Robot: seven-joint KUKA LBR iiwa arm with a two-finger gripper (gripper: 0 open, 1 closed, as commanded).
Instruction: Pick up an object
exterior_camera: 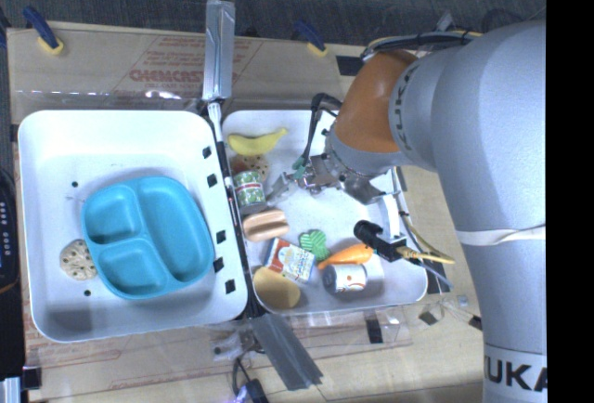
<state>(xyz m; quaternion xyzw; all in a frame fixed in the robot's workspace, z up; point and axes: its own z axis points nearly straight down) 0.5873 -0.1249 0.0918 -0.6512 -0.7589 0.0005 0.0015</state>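
you can't tell how the gripper (295, 175) fingers stand above the soft tan hot dog bun (265, 225), so grip that light, squashy thing across its middle.

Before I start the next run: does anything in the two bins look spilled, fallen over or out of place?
Nothing looks spilled or broken. The can lies on its side in the right bin, among crowded toys. A cookie sits beside the blue tray in the left bin, not on it.
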